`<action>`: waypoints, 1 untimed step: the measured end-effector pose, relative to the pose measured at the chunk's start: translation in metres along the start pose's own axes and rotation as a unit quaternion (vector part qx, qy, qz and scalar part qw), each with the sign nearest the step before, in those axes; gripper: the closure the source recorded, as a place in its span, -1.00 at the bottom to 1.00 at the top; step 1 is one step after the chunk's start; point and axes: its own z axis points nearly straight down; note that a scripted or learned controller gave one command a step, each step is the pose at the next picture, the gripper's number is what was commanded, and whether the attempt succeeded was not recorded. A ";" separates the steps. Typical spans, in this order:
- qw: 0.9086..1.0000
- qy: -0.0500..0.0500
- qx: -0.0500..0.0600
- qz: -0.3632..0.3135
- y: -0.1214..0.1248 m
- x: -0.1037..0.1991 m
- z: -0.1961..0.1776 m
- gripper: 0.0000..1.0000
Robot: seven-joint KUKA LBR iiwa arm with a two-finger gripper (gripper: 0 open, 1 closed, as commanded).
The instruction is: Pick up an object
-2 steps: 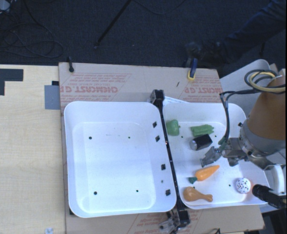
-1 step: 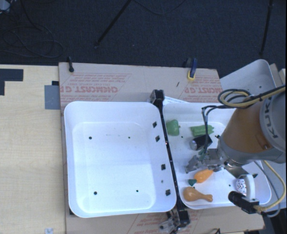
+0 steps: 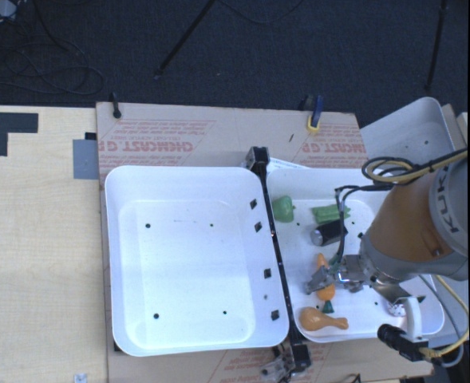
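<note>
The right bin [image 3: 294, 183] holds several small objects: a green cup-like piece [image 3: 282, 208], a green block [image 3: 327, 212], a dark cylinder [image 3: 327, 233], a small orange piece [image 3: 321, 259] and an orange pear-shaped toy [image 3: 321, 320] near the front rim. My gripper [image 3: 324, 282] reaches in from the right, low over the bin's middle. Its tips sit right at a small orange and green object [image 3: 326, 294]. Whether that object sits between the tips cannot be made out. The orange wrist band [image 3: 406, 222] and grey arm cover the bin's right part.
The left bin [image 3: 187, 262] lies beside it, across a black divider [image 3: 270, 242]. Both stand on a cardboard sheet [image 3: 179, 138] clamped at the back by a blue and yellow clip [image 3: 314, 114]. Cables loop above the wrist.
</note>
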 end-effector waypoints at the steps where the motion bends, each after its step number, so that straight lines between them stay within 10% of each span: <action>1: 1.000 0.001 0.000 0.003 0.000 -0.001 -0.011 1.00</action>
